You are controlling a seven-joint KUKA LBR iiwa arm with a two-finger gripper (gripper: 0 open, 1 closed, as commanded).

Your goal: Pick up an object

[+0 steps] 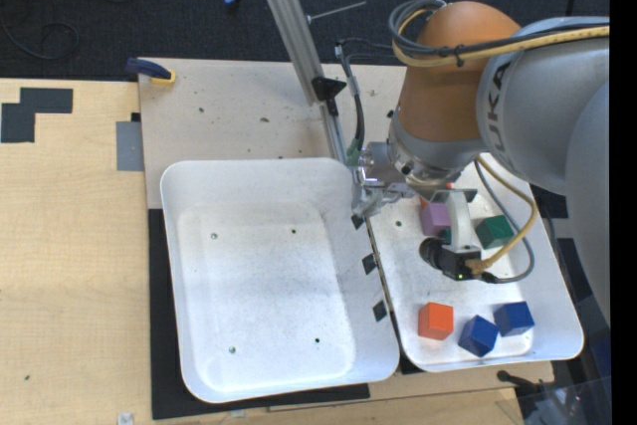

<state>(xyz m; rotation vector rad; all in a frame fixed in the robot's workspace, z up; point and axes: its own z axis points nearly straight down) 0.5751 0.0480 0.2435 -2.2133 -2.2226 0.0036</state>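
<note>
The right bin holds several small blocks. A purple block and a green block lie near its middle, partly covered by the arm's hardware. An orange block and two blue blocks sit along its near edge. My gripper hangs low over the far left corner of the right bin, by the wall shared with the left bin. It is left of the purple block and nothing shows in its grasp.
A slanted aluminium bar rises behind the bins, close to the gripper. A blue clamp lies at the bench's far left corner. The bulky grey arm covers the right bin's far right part.
</note>
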